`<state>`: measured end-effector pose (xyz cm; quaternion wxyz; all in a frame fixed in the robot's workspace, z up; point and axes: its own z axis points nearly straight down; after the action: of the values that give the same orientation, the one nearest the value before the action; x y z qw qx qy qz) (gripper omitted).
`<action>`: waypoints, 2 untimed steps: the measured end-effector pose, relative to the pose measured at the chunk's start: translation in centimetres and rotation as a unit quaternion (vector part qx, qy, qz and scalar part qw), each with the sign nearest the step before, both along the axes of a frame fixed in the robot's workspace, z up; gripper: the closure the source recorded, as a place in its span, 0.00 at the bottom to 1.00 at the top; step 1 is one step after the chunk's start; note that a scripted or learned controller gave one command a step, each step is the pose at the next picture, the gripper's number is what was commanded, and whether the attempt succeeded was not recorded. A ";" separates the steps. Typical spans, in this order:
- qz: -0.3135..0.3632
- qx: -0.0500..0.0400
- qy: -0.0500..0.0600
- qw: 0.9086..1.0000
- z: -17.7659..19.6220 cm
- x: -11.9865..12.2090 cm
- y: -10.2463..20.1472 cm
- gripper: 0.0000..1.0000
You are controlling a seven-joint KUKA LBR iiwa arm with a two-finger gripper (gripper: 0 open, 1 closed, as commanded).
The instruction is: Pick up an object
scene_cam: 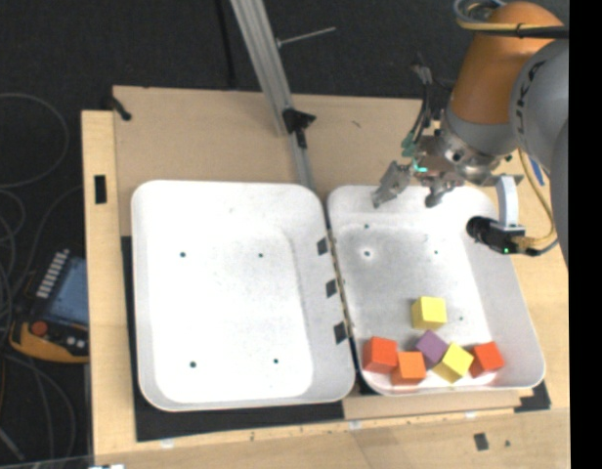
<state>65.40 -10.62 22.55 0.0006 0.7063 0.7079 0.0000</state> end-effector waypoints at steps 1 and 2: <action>-0.002 -0.001 0.002 1.000 -13.3 0.5 -5.1 0.00; -0.001 -0.001 -0.002 1.000 -10.3 1.3 -5.6 0.00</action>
<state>66.74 -16.23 12.27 0.0024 0.7073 0.7069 0.0009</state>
